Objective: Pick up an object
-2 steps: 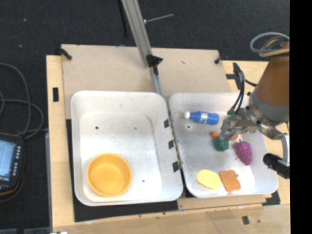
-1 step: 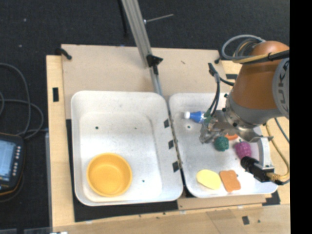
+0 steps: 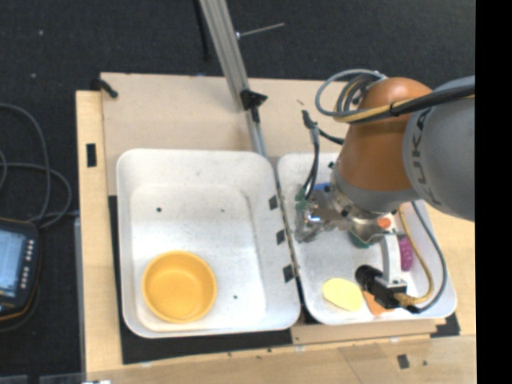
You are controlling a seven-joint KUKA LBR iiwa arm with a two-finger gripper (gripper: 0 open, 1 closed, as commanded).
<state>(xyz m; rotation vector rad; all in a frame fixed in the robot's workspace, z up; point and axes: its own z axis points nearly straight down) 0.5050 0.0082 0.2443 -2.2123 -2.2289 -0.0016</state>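
- The left bin (image 3: 136, 174) holds a yellow bowl (image 3: 180, 286), upright in its lower left corner, in the lower left of the frame.
- The gripper (image 3: 310, 218) hangs at centre frame over the left edge of the right bin (image 3: 316, 262). I cannot tell whether it is apart or together, and nothing shows in its grasp.
- A pale yellow piece (image 3: 342, 294) lies flat lower right of the gripper, apart from it.
- A purple item (image 3: 406, 254) lies farther right, partly hidden.

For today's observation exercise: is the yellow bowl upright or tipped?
Upright: the yellow bowl sits in the left bin, its round opening facing up.
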